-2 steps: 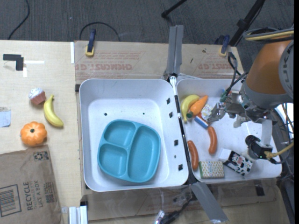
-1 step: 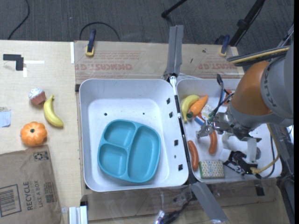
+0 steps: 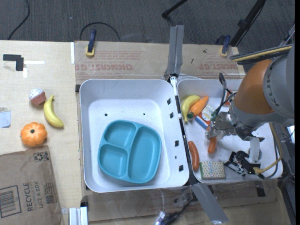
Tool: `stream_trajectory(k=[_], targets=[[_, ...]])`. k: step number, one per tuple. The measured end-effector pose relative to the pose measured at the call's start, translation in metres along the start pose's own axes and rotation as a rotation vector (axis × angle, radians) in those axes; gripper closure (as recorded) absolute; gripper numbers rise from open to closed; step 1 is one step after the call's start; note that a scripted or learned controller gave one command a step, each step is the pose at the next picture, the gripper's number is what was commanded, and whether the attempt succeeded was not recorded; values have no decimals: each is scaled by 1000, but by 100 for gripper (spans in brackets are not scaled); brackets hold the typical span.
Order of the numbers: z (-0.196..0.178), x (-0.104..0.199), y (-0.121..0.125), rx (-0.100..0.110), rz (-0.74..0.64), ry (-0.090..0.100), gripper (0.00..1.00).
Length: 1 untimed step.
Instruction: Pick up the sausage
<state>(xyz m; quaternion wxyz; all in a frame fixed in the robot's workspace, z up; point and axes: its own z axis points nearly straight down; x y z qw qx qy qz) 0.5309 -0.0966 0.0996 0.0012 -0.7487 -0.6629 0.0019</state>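
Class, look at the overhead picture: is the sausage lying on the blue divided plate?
No. The sausage lies on the floor of the right bin, near its left wall, while the blue divided plate sits in the left bin.

1. A dark grey carpeted floor (image 3: 117, 8) runs along the top, crossed by thin black cables (image 3: 98, 26).
2. A pale plywood bench top (image 3: 28, 78) fills the left side.
3. Flattened brown cardboard sheets (image 3: 126, 57) lie along the bench's far edge, held by blue-and-yellow clamps (image 3: 91, 48).
4. Black tripod legs (image 3: 253, 13) stand at the upper right.
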Motion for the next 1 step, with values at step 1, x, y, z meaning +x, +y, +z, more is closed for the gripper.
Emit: stream_trajectory(k=[1], targets=[[-128, 57, 0, -2, -25, -1, 100]])
